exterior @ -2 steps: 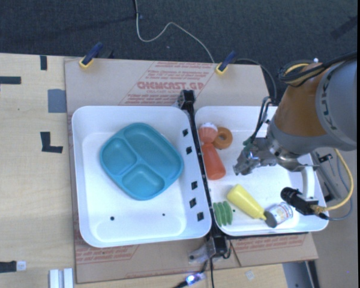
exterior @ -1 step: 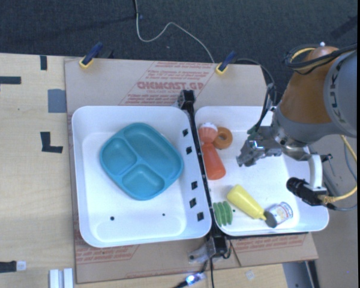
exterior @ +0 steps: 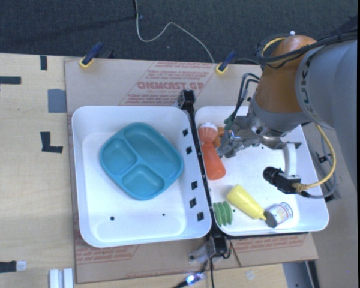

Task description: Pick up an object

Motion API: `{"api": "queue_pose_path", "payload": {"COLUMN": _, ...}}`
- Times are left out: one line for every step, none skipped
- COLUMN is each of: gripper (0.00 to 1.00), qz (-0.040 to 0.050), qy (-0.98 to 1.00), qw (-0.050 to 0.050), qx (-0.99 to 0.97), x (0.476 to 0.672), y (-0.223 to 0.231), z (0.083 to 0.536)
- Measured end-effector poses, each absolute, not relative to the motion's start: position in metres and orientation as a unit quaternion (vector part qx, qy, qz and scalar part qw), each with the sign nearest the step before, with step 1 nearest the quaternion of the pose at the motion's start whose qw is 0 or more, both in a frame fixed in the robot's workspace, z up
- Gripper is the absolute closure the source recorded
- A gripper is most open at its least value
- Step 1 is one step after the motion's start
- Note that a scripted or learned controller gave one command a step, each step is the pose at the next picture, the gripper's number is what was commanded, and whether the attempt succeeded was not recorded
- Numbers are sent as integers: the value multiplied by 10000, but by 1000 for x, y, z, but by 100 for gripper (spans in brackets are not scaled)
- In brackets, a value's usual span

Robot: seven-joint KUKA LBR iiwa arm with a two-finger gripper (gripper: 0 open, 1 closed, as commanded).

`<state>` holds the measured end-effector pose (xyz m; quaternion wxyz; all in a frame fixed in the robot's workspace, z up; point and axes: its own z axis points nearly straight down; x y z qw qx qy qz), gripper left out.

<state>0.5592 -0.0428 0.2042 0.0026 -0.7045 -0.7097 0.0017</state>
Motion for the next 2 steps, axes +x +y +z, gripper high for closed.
{"api": "queue_pose_path", "payload": {"gripper": 100, "qz": 23, "qy": -7098, "qw": 30, "qx": -7044, "x": 571, "y": 9, "z": 196}}
{"api": "queue_pose_path", "payload": {"gripper": 100, "qz": 14, "qy": -7098, "qw": 19, "qx": -7044, "x": 594, "y": 56, "z": 209}}
